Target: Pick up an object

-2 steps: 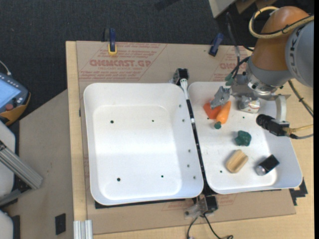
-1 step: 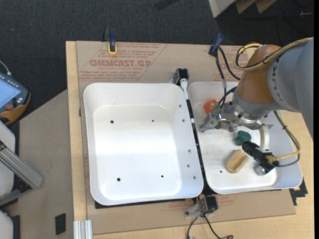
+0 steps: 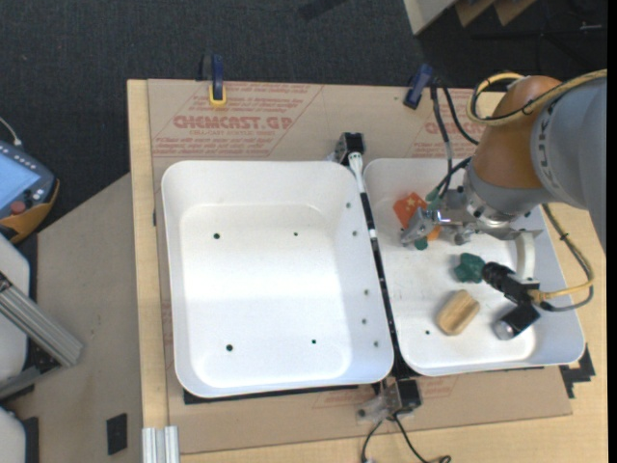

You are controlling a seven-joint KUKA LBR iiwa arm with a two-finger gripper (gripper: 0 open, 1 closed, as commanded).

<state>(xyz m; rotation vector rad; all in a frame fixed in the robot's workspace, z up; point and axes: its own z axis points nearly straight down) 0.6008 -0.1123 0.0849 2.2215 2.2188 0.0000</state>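
The grey arm with its orange band (image 3: 511,143) reaches in from the right, bent downward, its claw (image 3: 421,231) hanging low

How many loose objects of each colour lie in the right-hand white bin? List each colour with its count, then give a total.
Orange: 1, the small orange block near the end effector
Dark green: 1, the dark green lumpy piece
Tan: 1, the tan cork-like cylinder
Total: 3
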